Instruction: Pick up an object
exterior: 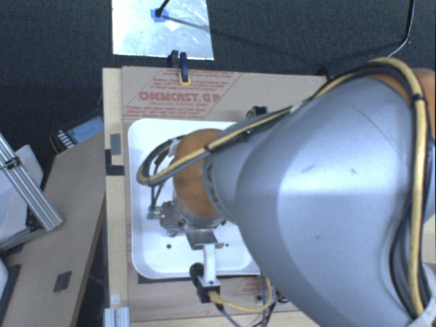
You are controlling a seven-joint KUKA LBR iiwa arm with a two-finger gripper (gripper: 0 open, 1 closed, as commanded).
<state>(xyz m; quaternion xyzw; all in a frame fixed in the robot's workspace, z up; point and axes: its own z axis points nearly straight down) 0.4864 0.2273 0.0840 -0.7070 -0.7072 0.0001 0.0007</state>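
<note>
Slanted overhead view of a bench (75, 203), w/ one white bin (146, 257) as the reference pt. Far left of the bin, a ribbed metal rail (27, 189) runs diagonally by the bench's edge, well apart from the work area. Behind the bin lies a brown sheet (225, 90) w/ red print, prob. a backing under the bin. A small yellow-and-blue clamp (182, 70) bites the sheet's far edge, apparently to stop it sliding. Further behind the bin, a shiny sheet (163, 19) rests on a dark surface. Over the bin's middle & right side reaches the grey arm (327, 203), v. large because it is close to the camera. Its orange band (191, 176) sits above the bin's centre, wrist pointing down. That near-vertical pose suits a top-down grab, so the step looks like a descent or a grasp attempt inside the bin. The gripper (170, 218) is low over the bin floor & mostly masked by the wrist: whether it is spread, pressed together or pinching anything can't be told. The object to pick up, if one lies in the bin, is hidden under the wrist. The bin floor along the left & near rim is plain white w/ a couple of tiny dark dots, too small to identify.
</note>
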